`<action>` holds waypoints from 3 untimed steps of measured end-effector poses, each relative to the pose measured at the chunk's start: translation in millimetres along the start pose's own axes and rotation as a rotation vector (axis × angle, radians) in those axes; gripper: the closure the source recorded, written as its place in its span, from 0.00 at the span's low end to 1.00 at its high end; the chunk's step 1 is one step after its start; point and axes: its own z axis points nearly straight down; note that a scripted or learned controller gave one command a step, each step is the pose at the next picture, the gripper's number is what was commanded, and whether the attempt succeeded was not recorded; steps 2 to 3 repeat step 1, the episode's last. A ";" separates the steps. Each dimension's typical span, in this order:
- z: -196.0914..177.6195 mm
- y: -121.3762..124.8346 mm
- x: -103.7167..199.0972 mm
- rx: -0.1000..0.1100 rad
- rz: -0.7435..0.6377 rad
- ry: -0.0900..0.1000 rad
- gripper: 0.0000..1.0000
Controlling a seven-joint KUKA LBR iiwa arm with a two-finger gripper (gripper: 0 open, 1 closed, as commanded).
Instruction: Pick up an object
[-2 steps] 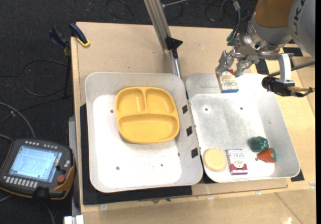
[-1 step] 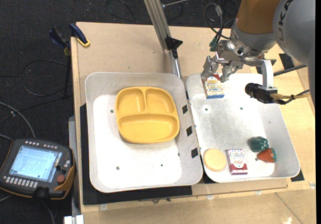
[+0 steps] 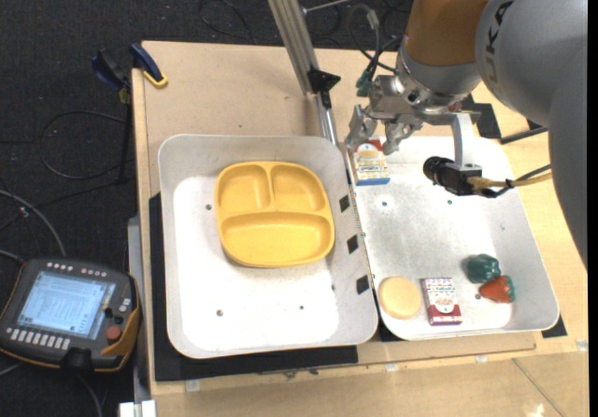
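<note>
Red carton (image 3: pixel 442 301) in right bin (image 3: pixel 523 247); yellow tray (image 3: pixel 274 214) in left bin (image 3: pixel 187 247). Claw (image 3: pixel 378 135) fingers apart above small box (image 3: pixel 371 167), partly hidden.

Readable text scarce. Grey arm link (image 3: pixel 537 27), upper right of frame: large dark letters, partial, look like "KU", cut off by curve. Small carton (image 3: pixel 371 166) at top of right bin: printed label, too small to read. Red box (image 3: pixel 442 300), lower right: print illegible. Pendant screen (image 3: pixel 65 305), lower left: lit, content unreadable.
</note>
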 end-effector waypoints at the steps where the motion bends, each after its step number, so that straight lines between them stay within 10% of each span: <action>1: -0.3 -7.5 51.7 0.000 -0.001 0.000 1.00; 3: -0.3 -7.5 51.7 0.000 -0.001 0.000 1.00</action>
